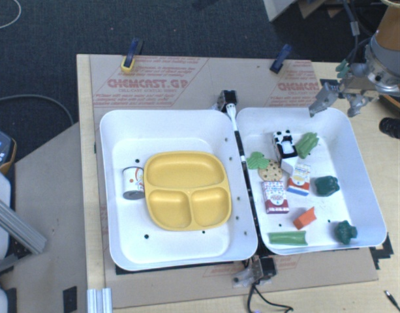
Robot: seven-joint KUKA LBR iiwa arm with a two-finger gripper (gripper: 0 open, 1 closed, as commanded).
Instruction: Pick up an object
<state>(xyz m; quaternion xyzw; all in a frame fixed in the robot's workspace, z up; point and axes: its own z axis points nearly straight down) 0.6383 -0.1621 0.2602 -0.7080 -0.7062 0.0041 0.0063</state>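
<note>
We look down from one fixed camera above the bench (pixel 186 77), at a slant and from fairly far off, taking in both the left bin (pixel 115 135) and the right bin (pixel 363 194) whole.

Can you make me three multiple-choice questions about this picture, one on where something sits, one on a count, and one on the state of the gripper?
1. Where does the small white cylindrical can lie?
A. In the right white bin
B. In the left white bin, beside the yellow plastic divided tray
C. On the cardboard sheet outside both bins

2. How many compartments does the tray have?
A. Two
B. Three
C. Five

3. What state is the grey two-finger gripper in?
A. Fingers spread, holding nothing, over the right white bin's far edge
B. Clamped on the can
C. Pressed down into the tray

Answers: 1 B, the can lies against the tray's left side. 2 B, one long section above two smaller ones. 3 A, both fingers stand apart with nothing between them.
</note>
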